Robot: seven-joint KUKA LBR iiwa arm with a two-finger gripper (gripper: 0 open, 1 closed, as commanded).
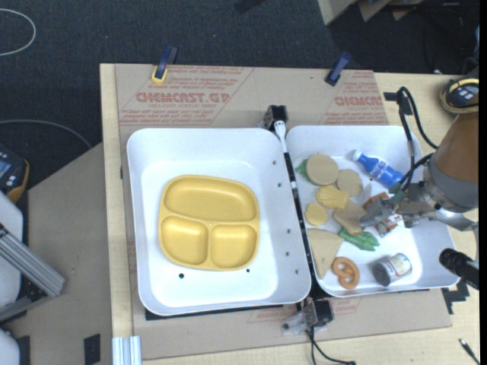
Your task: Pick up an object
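Note:
The right bin (426, 278) holds a heap of toy food. A blue bottle (377, 169) lies at its back. Tan round crackers (323, 169) and a yellow piece (332, 198) sit at the left, with a green piece (361, 239) near the middle. A pretzel (345, 271) and a small silver can (391, 268) lie at the front. My gripper (383, 214) reaches in from the right and hangs low over the middle of the heap, beside a small brown-and-red item (377, 201) and a tan piece (350, 220). Its tips are lost against the clutter.
The left bin (144, 204) holds a yellow divided plate (208, 220). A black hinge strip (292, 204) runs between the bins. The grey arm with its orange band (460, 154) covers the right bin's right rim. Cables (407, 120) trail over the bin's back right corner.

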